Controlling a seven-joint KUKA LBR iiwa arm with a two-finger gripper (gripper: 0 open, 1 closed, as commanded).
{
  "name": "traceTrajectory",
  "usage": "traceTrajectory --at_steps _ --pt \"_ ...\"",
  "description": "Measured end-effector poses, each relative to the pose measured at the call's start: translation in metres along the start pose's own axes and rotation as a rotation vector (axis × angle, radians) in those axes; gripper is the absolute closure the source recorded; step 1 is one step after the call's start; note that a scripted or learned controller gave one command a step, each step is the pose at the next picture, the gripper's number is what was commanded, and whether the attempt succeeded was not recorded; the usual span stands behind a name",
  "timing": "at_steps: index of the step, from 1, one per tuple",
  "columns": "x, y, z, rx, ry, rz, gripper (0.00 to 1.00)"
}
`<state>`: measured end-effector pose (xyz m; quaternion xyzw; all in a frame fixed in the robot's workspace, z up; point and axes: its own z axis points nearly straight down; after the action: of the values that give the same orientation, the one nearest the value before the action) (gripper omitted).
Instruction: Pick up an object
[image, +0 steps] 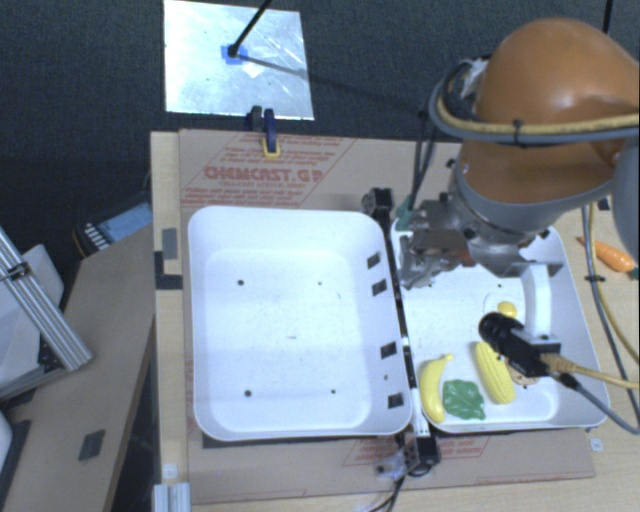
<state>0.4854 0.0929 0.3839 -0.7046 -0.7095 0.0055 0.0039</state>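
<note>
Yellow toy corn cob (494, 372) lies lengthwise in the right bin (575, 300), below and right of the gripper (425, 262), whose grip state I cannot tell.

One fixed camera above the bench, looking down at a slant.
It sees both bins, the left bin (285, 320) whole in the middle and the right bin (570, 290) partly behind the arm (545, 110), which comes near the lens from the right.
</note>
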Motion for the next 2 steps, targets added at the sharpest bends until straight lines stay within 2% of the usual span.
traceTrajectory --at_steps 1,2 --pt "0.043 0.001 0.044 -0.01 0.003 -0.001 1.0" --pt "0.089 0.012 0.106 -0.01 0.002 -0.001 1.0"
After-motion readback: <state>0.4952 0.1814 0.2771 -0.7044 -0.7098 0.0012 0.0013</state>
